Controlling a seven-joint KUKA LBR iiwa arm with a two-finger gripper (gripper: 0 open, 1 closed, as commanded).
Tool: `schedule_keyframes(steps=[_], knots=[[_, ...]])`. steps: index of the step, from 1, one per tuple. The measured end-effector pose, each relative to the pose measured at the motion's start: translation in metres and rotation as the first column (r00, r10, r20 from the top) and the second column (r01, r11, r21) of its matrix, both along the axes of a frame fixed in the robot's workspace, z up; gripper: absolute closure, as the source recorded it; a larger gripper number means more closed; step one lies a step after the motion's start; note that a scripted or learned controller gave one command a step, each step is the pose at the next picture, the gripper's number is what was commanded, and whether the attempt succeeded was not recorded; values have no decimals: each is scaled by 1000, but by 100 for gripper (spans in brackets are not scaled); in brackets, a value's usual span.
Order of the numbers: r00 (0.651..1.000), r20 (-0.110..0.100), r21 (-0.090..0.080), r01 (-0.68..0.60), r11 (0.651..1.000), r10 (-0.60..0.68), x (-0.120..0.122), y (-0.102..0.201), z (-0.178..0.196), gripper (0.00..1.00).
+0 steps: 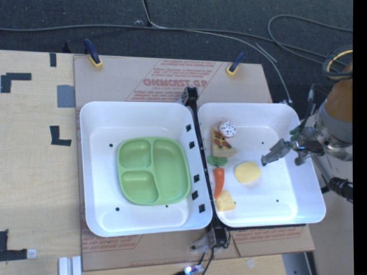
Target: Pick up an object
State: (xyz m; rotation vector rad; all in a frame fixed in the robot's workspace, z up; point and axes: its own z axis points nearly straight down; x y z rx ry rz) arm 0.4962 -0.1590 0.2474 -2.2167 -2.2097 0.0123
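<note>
Red "CHEMCAST" lettering marks the cardboard sheet (172,79) behind both bins.

Grey arm (335,128), orange band above the wrist, dark metal two-finger hand (287,153), thin cabling

Several small toy foods lie in the right bin (298,208), clustered along its left wall just right of frame centre. Uppermost is a small white ball with dark specks (227,129). Just below it rests a pizza-slice piece (221,145) in tan and red. A carrot (219,176), orange with a green top, lies lengthwise beneath that, a yellow wedge (226,201) at its lower end. A round yellow piece (247,172) sits right of the carrot.
</note>
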Motion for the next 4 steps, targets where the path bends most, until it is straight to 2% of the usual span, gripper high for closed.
schedule_keyframes(steps=[1, 2, 4], knots=[[1000, 12, -2, -4, 1000, 4, 2, 1, 6, 0], [1000, 7, -1, -4, 1000, 4, 2, 5, -58, 0], [1000, 8, -2, -4, 1000, 4, 5, 4, -157, 0]])
